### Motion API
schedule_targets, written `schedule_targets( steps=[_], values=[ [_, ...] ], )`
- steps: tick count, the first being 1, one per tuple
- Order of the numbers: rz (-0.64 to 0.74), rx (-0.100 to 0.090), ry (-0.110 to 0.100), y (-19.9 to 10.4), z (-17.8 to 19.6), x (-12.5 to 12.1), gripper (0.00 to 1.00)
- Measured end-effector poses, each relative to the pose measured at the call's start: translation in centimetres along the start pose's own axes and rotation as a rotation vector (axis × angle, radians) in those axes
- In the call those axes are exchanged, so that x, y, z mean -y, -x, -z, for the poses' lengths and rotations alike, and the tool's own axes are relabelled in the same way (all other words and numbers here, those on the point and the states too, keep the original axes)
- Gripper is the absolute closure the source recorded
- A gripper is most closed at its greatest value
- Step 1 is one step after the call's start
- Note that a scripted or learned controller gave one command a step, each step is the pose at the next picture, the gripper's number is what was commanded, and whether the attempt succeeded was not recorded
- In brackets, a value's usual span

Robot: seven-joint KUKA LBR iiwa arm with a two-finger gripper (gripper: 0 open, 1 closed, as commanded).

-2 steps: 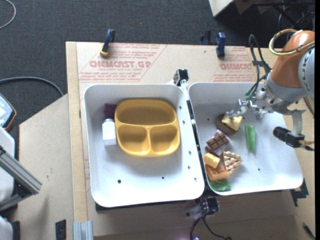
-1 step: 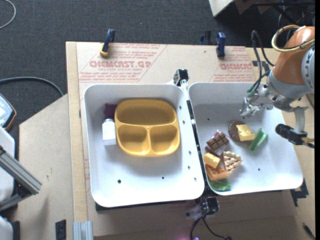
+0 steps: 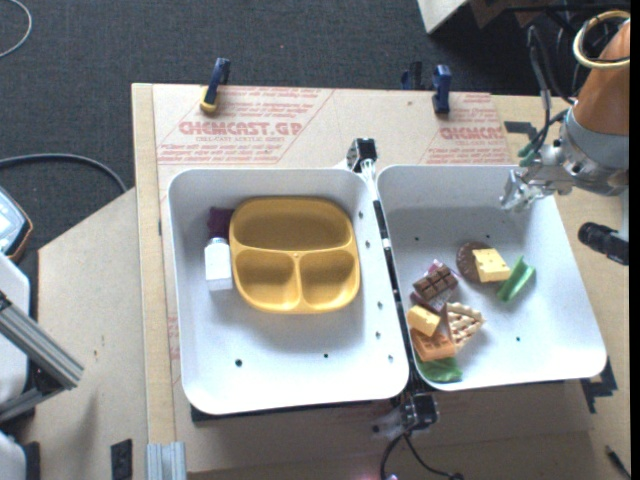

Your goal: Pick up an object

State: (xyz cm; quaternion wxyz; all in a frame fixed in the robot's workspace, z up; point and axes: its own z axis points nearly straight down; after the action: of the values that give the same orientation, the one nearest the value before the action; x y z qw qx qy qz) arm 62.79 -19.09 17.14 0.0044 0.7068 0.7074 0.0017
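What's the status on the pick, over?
Gripper over the right bin, upper right corner, nothing between its fingers. Toy food pile untouched at the bin's lower left. Yellow tray in the left bin.

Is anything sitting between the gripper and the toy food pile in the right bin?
Nothing visible does. The gripper hangs over the right bin's upper right part; bare white floor separates it from the food pile below-left.

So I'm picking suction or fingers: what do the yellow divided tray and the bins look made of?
The yellow divided tray looks like moulded plastic, smooth with a soft sheen and rounded compartment ridges. The left bin and right bin look like thin formed white plastic, semi-gloss, with rounded corners; painted metal can't be ruled out.
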Motion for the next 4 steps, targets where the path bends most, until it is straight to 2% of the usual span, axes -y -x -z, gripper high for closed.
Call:
schedule_targets(
  steps=[1,2,3,4],
  values=[
    [0.000,-0.001,0.000,0.1,5.5,-0.2,1.00],
    [0.005,-0.004,-0.003,-5.3,6.6,-1.3,1.00],
    [0.005,-0.006,-0.011,-10.5,5.3,-1.5,1.00],
    [0.005,-0.005,-0.005,-15.5,6.4,-2.7,1.00]
  ],
)
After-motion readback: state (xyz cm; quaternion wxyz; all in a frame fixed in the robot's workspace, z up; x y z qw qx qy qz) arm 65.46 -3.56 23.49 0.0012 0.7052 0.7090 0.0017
